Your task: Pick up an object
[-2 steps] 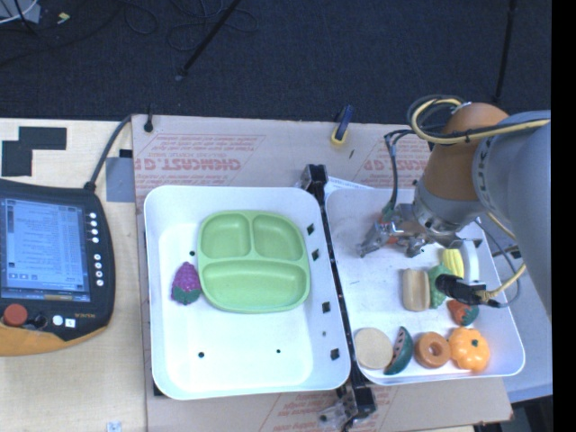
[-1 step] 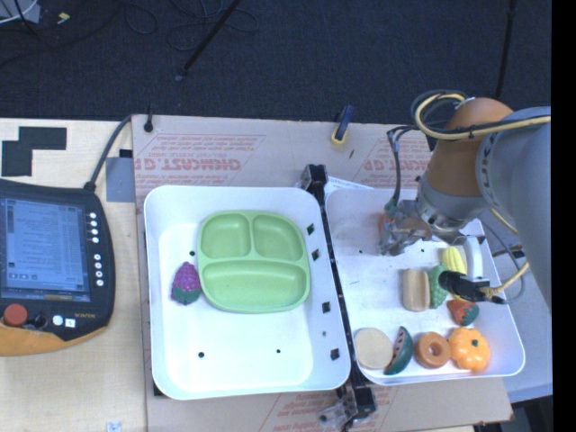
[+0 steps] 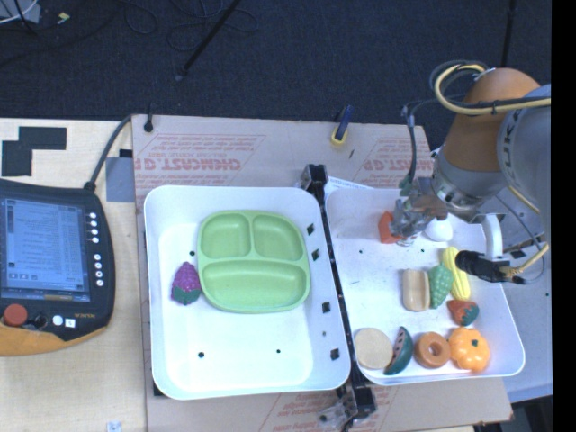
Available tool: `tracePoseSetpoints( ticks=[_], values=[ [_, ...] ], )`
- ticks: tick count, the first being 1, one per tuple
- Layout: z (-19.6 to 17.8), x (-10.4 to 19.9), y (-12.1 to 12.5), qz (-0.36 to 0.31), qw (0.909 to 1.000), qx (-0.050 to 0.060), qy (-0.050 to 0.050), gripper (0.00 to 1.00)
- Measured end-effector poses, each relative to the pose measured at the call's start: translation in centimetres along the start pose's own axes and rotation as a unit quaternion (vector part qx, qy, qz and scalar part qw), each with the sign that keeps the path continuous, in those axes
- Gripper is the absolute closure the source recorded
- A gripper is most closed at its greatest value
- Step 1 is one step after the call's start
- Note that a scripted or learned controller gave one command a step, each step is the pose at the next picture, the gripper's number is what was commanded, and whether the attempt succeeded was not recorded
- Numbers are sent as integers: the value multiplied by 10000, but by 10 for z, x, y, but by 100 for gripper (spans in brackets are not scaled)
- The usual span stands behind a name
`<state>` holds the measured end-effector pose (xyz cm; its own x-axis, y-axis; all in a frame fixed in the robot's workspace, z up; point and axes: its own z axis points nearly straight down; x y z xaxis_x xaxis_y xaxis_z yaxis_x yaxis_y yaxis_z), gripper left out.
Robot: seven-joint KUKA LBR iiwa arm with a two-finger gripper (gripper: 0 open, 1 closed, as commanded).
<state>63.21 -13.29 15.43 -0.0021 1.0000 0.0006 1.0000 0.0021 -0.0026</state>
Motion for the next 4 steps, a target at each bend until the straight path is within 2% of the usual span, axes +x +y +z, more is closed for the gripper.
tracePoseSetpoints(
  ticks=[2,3,4],
  values=[
    [-72,-2,-2,2,10000,7,0,100],
    [-74,47,-20,-11,10000,33,12,100],
    [-72,109,-32,-21,10000,39,12,100]
  ],
)
